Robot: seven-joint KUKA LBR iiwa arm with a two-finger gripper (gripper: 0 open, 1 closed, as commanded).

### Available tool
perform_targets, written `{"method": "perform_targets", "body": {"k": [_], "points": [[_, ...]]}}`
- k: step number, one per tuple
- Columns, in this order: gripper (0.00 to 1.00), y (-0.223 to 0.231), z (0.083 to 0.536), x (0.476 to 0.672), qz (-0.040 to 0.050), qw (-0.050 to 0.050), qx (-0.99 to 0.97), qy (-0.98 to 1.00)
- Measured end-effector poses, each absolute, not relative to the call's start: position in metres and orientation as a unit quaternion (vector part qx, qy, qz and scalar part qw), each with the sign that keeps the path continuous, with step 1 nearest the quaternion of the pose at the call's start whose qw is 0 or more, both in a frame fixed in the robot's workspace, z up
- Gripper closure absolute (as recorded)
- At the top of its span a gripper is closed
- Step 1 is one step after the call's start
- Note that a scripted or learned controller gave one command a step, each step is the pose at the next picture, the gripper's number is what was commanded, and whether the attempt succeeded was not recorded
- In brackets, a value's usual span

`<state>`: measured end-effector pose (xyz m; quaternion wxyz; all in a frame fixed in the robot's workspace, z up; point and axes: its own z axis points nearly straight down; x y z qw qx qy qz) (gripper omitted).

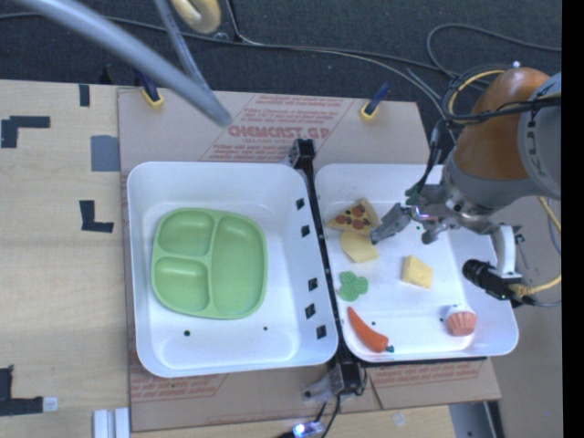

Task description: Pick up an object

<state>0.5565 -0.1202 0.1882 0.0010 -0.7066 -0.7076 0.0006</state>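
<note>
Five toy foods are seen in the right bin [493,340]: a pizza slice [355,215] near the divider edge, a yellow wedge [359,247] just below it, a cheese cube [417,272] mid-bin, broccoli [352,286] and a carrot [369,332] towards the front edge. The gripper [412,224] is held over the back half, fingers spread apart, nothing gripped. A clean pick would be favoured by the isolated cheese cube, approached straight down, jaws centred

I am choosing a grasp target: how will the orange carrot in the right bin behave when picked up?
The carrot looks like a moulded toy, so probably stiff and light. Its tapered, rounded body may roll or slip sideways under pinching. It lies close to the bin wall, which could hinder access.
</note>
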Motion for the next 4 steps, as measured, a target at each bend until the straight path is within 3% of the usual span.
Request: {"method": "perform_targets", "body": {"k": [2, 3, 4], "points": [[0.0, -0.117, 0.084, 0.565, 0.0009, 0.0, -0.706, -0.708], [1.0, -0.117, 0.097, 0.565, 0.0005, -0.001, -0.706, -0.708], [1.0, -0.111, 0.147, 0.575, -0.0008, -0.001, -0.706, -0.708]]}}
